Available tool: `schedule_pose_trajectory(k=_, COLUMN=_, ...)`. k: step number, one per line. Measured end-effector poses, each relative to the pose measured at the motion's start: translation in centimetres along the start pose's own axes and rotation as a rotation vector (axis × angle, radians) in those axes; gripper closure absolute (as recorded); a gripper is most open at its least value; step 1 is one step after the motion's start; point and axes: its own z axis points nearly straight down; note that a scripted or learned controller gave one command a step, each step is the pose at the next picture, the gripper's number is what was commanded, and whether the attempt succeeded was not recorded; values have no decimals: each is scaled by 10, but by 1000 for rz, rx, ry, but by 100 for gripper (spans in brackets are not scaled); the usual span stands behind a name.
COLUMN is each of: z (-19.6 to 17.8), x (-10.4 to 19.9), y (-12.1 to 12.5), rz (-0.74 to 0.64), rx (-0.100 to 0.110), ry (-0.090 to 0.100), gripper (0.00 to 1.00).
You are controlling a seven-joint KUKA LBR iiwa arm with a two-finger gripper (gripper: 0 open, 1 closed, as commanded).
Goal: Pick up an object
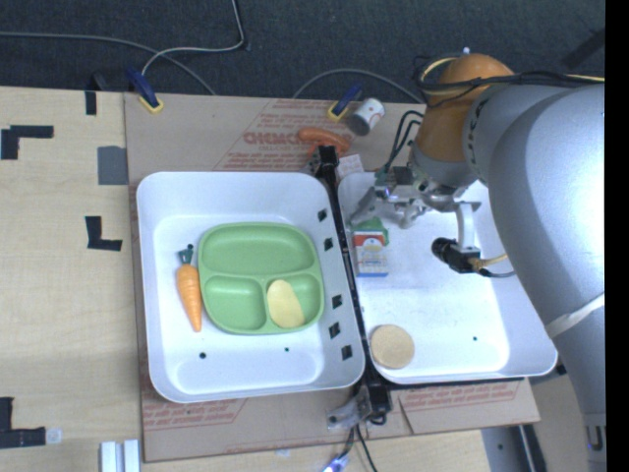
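Small carton (pixel 371 252) upright in right bin (pixel 491 352), long axis up-frame; end effector (pixel 393 203) just above (grip state unclear)

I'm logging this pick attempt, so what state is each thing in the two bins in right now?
Green tray: flat in the left bin, holding one yellow piece.
Yellow piece: lying in the tray's lower right compartment.
Carrot: lying on the bin floor, left of the tray.
Small carton: in the right bin, below the end effector.
Tan round disc: flat at the right bin's near left corner.
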Motion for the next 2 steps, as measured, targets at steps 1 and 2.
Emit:
schedule_pose_trajectory(k=1, z=0, x=-1, y=0, rz=0, rx=0, ry=-1, gripper=0)
schedule_pose_trajectory(k=2, z=0, x=0, y=0, rz=0, rx=1, ry=-2, gripper=0)
